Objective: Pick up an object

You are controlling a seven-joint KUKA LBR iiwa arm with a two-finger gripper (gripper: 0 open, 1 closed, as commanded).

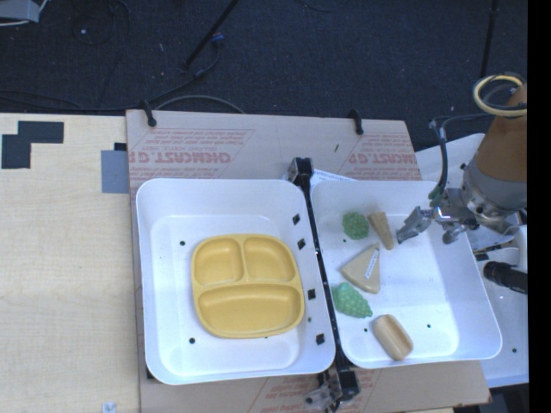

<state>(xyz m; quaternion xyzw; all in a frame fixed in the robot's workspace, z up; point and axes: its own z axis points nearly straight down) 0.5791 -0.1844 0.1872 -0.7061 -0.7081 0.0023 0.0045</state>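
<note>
A cardboard sheet [258, 149] lies under both bins, printed with a red logo seen upside down and mirrored; it looks like "CHEMCRZT. G P", though the letters are too faint to be sure of, and the same print repeats on the right and along the front edge. The left bin [164, 231] holds a yellow divided tray [247, 284] with three compartments. The right bin [456, 317] holds five small things: a green bumpy lump [355, 224] near the back, a tan wedge [381, 229] just beside it, a cheese-like wedge with a pale label [363, 269] in the middle, a second green lump [351, 300] touching the divider side, and a tan bread-roll shape [393, 336] toward the front. The tool [422, 222] hangs over the right bin's back right part, close to the tan wedge, its dark fingers spread apart with nothing between them. Black clips [300, 170] join the bins at their shared edge. Cables [207, 50] trail across the dark floor behind the surface [60, 274].
</note>
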